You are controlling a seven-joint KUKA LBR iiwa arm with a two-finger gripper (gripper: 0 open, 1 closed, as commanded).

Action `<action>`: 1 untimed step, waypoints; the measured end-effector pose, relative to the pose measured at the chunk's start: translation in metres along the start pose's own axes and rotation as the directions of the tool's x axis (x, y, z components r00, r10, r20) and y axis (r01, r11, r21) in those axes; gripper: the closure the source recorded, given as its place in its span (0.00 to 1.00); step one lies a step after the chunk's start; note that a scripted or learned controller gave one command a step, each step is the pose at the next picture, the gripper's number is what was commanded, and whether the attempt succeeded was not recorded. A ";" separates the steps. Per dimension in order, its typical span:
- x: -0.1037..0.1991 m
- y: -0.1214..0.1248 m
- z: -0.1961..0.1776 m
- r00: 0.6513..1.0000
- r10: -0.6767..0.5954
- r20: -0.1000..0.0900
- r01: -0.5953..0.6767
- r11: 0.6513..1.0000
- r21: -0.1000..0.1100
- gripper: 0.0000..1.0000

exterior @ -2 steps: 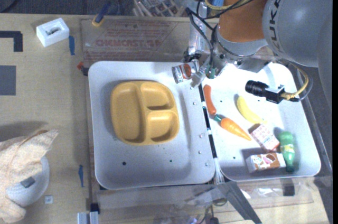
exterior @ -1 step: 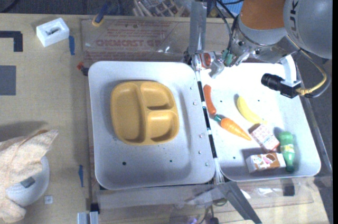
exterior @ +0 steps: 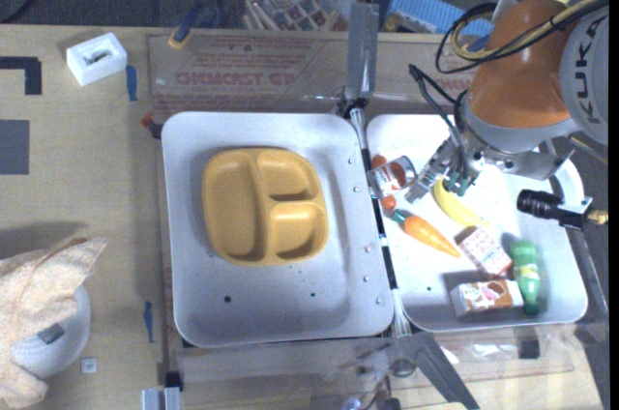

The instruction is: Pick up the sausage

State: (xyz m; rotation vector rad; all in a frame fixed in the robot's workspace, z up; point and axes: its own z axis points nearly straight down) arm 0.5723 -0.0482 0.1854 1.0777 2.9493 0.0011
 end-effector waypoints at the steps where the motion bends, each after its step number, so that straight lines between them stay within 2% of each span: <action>1: -0.051 0.007 -0.108 0.994 -0.112 0.005 0.112 0.994 -0.002 1.00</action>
